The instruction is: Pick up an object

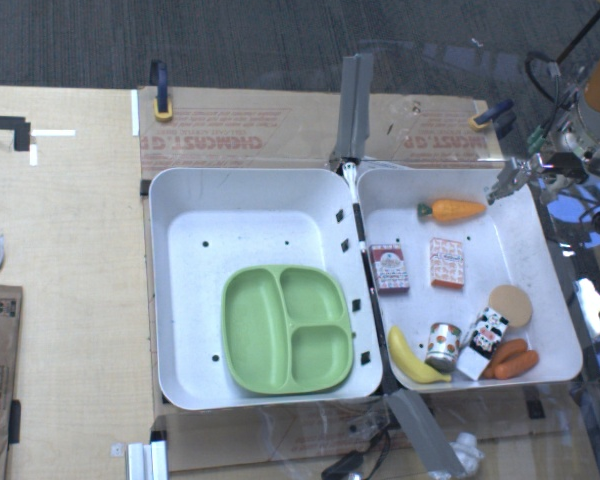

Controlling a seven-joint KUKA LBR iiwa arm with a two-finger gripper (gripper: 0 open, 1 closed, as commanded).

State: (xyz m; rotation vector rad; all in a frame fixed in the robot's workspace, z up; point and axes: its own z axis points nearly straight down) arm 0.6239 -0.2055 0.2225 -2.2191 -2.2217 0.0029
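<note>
The right bin (540,258) holds several small items: a toy carrot (452,209) at the back, a red box (389,267) and an orange-and-white box (447,263) in the middle. Toward the front lie a tan round disc (510,305), a black-and-white carton (485,340), a small can (443,346), a banana (412,358) and two orange sausage shapes (510,360). My gripper (507,181) hovers over the bin's back right corner, just right of the carrot and apart from it. Nothing is seen held.
The left bin (180,268) holds a green divided plate (288,328). A grey post (354,108) stands behind the seam between the bins. Clamps (161,103) sit on the cardboard at the back. Cables hang at the far right.
</note>
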